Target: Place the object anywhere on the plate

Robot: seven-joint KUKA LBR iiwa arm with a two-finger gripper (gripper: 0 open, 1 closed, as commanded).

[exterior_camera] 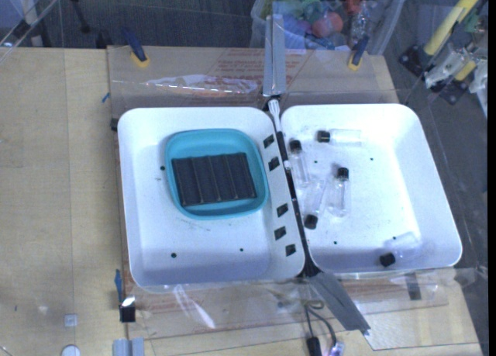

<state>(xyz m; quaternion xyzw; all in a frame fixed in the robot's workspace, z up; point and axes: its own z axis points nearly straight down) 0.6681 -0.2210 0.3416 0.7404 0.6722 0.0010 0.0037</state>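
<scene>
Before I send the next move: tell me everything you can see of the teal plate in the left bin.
The teal plate is a shallow, rounded-square dish, plastic by the look of it, with a raised rim. It lies flat on the floor of the left bin, a little above the middle. A dark ribbed rectangular pad fills most of its well. The clear vials with black caps all lie in the right bin.

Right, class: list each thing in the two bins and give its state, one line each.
Teal plate: in the left bin, upright, carrying a dark ribbed block.
Dark ribbed block: lying flat on the plate.
Clear vials with black caps: several scattered in the right bin, most lying on their sides, none on the plate.
</scene>
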